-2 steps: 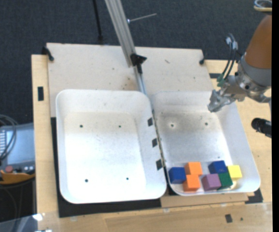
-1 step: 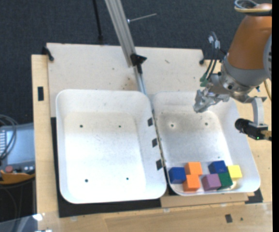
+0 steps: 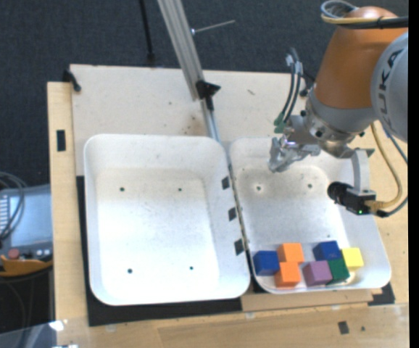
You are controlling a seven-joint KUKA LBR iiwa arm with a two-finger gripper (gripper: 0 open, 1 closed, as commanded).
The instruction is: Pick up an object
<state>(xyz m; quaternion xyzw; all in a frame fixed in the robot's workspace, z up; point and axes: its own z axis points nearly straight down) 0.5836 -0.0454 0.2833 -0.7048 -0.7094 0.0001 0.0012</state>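
Note:
My gripper (image 3: 280,159) hangs over the far part of the right bin (image 3: 296,198), with nothing visible between its fingers. Several coloured blocks lie together along the bin's near edge, well below the gripper: a blue block (image 3: 266,262), an orange block (image 3: 291,264), a purple block (image 3: 316,272), a green block (image 3: 338,270), a second blue block (image 3: 327,251) and a yellow block (image 3: 352,258).
The left bin (image 3: 159,216) sits beside the right one, their rims touching. A slanted aluminium post (image 3: 184,49) rises from the bench behind the bins. A black cable fitting (image 3: 349,196) hangs off the arm over the right bin's right side.

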